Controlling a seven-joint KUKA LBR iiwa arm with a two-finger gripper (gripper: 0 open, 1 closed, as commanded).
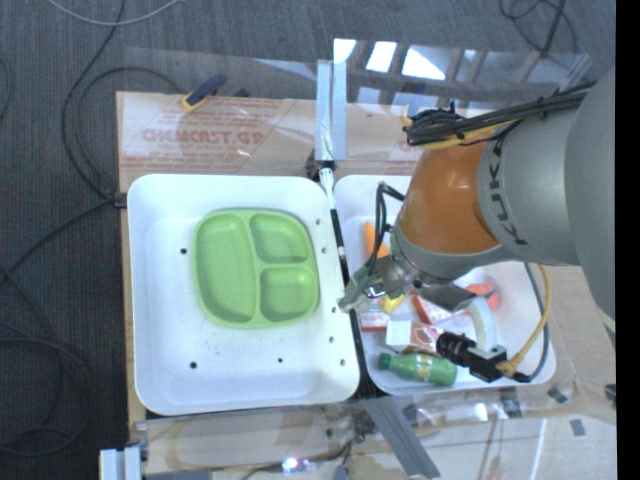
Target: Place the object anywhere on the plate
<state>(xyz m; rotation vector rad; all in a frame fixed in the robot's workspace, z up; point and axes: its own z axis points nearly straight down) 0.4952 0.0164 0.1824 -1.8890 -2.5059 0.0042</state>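
Note:
A light green plate (255,266) with three compartments lies in the left white bin (160,368), and nothing rests on it. My gripper (363,291) hangs low over the left side of the right bin (530,373), close to the wall between the bins. Just under and right of it lie red-and-white packets (398,320). A green bottle (421,367) lies on its side at the front of that bin. A small orange piece (369,236) sits behind the gripper. The arm's orange band and grey body hide much of the right bin.
A red-orange item (484,290) and a white curved piece (484,320) lie at the right of the right bin. A metal post (331,108) stands behind the divider. Cardboard with a yellow-blue tool (203,91) lies behind the left bin.

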